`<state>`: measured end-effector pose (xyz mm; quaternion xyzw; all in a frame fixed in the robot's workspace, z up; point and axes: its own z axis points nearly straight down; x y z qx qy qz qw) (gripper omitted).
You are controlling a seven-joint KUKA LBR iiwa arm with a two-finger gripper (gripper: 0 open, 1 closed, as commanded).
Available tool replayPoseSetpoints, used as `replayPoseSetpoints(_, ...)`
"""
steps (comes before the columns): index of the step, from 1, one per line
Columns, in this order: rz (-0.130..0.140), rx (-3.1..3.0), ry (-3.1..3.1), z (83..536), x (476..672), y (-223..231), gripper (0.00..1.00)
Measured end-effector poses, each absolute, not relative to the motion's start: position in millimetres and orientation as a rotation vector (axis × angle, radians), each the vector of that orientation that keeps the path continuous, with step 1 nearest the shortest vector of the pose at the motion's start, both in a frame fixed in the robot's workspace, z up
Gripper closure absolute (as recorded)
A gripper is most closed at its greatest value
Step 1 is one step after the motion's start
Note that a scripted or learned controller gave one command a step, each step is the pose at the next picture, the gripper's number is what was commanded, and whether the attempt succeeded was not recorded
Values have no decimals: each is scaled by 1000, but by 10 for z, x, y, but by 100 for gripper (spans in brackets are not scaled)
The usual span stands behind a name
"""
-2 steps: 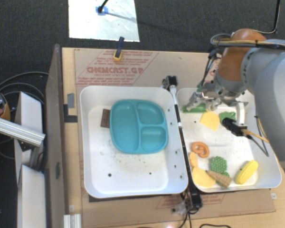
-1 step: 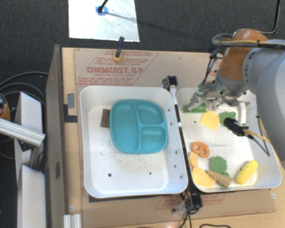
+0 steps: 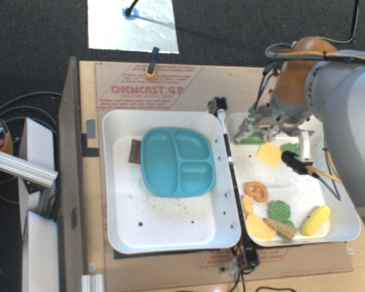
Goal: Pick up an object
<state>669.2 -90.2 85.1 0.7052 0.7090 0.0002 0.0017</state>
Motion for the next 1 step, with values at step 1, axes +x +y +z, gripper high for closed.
replayPoseSetpoints(1,1,2218,2220,853,6607,-969,0)
